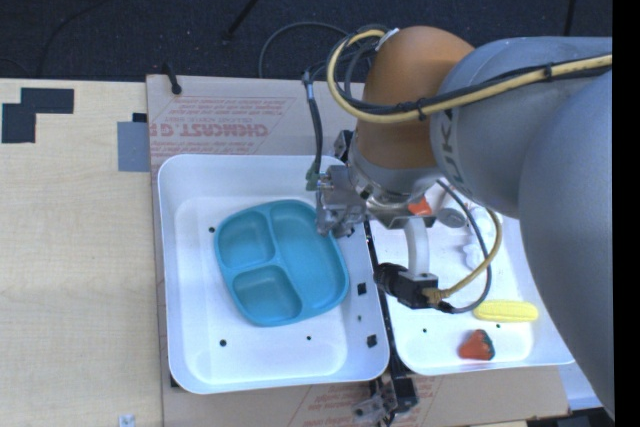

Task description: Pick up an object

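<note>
A blue divided plate (278, 262) with three compartments lies tilted in the left white bin (190, 315). My gripper (333, 213) hangs at the plate's upper right rim, close to the wall between the two bins. The grey arm with its orange band (415, 95) reaches in from the right and covers much of the right bin. A yellow corn-like piece (506, 312) and a red strawberry-like piece (477, 345) lie in the right bin (440, 355) near its front right corner.
A small orange item (420, 207) peeks out under the wrist in the right bin. A yellow and black cable (430, 293) loops down from the arm over that bin. Cardboard (230, 120) lies under the bins on the wooden bench (70, 255).
</note>
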Available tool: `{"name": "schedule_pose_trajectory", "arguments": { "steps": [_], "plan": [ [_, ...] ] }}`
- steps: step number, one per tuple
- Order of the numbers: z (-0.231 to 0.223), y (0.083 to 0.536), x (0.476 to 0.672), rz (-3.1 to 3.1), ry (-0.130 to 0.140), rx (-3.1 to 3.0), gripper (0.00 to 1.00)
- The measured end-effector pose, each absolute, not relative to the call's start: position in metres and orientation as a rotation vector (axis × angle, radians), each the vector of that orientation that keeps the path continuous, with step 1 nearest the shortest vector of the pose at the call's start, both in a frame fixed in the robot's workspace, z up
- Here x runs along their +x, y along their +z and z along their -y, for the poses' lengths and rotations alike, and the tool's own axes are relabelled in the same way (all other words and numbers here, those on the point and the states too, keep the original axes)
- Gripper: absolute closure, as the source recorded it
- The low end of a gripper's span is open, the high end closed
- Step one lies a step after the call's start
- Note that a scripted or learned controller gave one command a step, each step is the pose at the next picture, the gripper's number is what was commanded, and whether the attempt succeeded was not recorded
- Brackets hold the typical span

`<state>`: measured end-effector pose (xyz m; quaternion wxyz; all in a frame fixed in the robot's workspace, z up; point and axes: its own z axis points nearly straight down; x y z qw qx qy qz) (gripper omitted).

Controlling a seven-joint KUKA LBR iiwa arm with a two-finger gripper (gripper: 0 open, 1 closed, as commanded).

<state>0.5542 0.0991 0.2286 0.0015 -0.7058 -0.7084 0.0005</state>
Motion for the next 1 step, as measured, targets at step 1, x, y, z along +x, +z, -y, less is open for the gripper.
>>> {"name": "schedule_pose_trajectory", "arguments": {
  "steps": [1],
  "plan": [
    [-0.0978, 0.2284, 0.5536, 2.222, 0.005, -2.217, 0.00]
  ]
}}
